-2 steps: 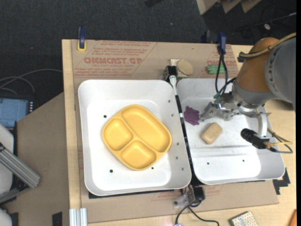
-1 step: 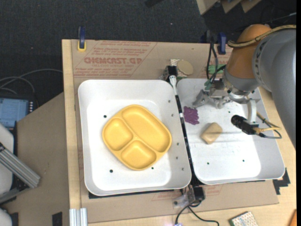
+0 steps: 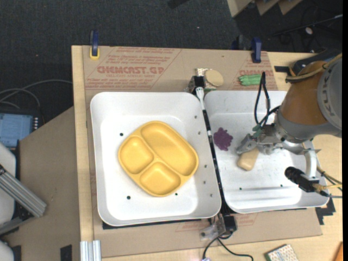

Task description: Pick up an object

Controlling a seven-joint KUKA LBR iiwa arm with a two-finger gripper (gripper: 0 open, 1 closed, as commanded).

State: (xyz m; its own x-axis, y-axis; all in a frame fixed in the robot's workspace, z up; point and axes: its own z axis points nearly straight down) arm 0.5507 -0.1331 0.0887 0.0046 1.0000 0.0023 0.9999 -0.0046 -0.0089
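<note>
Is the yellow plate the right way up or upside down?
Right way up: the yellow plate lies in the left bin, its three hollow sections facing up.

A robotics lab: clamped cardboard-covered bench point(image 3: 141, 69), loose cables point(image 3: 32, 91) and aluminium framing point(image 3: 22, 192) over dark carpet.

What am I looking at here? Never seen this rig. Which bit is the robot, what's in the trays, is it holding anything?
One fixed camera looks down at a slant on a bench. The robot is the grey arm with the orange band, reaching in from the right. Its gripper hangs low over the right white bin, just above a tan rounded object; I can't tell that it grips it. A purple lump lies beside that. The left white bin holds a yellow three-compartment plate.
</note>
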